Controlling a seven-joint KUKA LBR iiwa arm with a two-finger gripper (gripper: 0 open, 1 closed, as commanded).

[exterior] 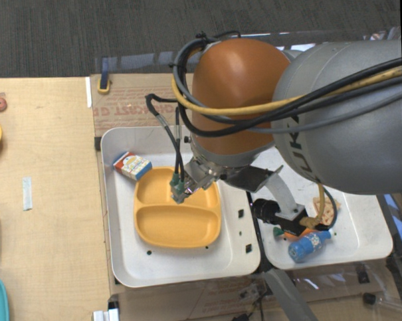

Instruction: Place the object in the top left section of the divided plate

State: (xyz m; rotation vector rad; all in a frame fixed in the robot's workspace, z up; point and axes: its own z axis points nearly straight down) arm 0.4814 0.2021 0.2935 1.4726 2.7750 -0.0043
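From the camera above, the arm (332, 117) fills the upper right and hides much of both bins' far halves. The claw (179, 191) hangs low over the yellow divided plate (177, 229), about where the ridge between its two upper sections runs. Its tip is small, dark and flecked with green. I cannot tell whether it is spread, pressed together or pinching anything.

The plate lies flat in the left bin (122, 260). Its top left section (152, 190) shows, but its top right one is largely covered by the wrist. A small blue, red and white box (133, 166) lies in the same bin just beside the plate's upper left rim, outside it.

In the right bin (364, 239), partly under the arm, a blue bottle (304, 247) lies on its side. Orange and green bits beside it are too crowded to make out.

At the left, the desk (51, 229) is cut off by the picture's edge.
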